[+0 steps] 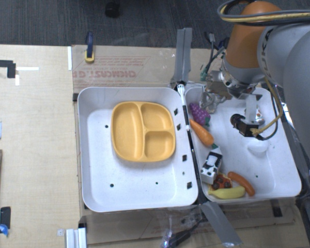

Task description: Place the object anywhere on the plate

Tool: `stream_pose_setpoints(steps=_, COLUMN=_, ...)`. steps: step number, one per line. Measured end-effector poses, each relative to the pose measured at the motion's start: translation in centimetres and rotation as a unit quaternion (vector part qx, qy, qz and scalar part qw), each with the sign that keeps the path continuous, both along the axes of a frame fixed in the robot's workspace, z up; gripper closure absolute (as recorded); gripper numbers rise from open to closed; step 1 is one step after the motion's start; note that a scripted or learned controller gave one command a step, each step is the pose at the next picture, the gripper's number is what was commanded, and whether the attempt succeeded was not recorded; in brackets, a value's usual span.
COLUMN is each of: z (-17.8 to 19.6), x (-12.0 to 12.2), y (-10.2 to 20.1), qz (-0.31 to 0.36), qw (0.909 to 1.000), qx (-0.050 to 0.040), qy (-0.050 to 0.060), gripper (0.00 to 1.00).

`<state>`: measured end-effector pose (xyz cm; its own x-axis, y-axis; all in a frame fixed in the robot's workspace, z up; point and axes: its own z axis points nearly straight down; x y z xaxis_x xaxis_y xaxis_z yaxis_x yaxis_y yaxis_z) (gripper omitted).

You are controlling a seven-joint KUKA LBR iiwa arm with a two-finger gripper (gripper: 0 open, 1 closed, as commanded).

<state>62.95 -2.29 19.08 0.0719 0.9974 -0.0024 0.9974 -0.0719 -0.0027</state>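
From my seat I see the arm (279, 40) reaching in from the right, its orange band above the wrist, with the claw (213, 103) lowered into the far left corner of the right bin (279, 180). The claw's tip sits right at a bunch of purple grapes (199, 112); whether it is touching them I cannot make out, and I cannot tell whether it is parted or clenched, since the wrist body covers it.

Just in front of the grapes lies an orange carrot (202, 132), angled along the bin's left wall. Nearer the front of that bin are a black-and-white box (211, 167), a red sausage-shaped piece (241, 183), a yellow banana (228, 192) and a small dark red-and-black item (221, 181) I cannot identify.

The yellow divided plate (143, 130) sits in the left bin (93, 180), towards its far half, with nothing on it. Both bins rest on the pale wooden worktop (31, 138).
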Motion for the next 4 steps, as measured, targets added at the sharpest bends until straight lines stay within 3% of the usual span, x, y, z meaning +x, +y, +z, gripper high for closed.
stream_pose_setpoints(steps=1, z=18.6, x=1.8, y=-8.3, qz=-0.101, qw=0.9949, qx=-0.0003, qy=-0.001, gripper=1.0)
stream_pose_setpoints(steps=2, z=-5.3, x=2.8, y=-11.3, qz=-0.127, qw=0.9918, qx=0.0, qy=0.0, gripper=1.0)
stream_pose_setpoints(steps=3, z=0.1, x=1.1, y=-0.5, qz=-0.166, qw=0.9862, qx=0.0006, qy=-0.001, gripper=1.0)
stream_pose_setpoints(steps=4, z=0.0, x=-10.9, y=6.2, qz=-0.154, qw=0.988, qx=0.0, qy=0.001, gripper=1.0)
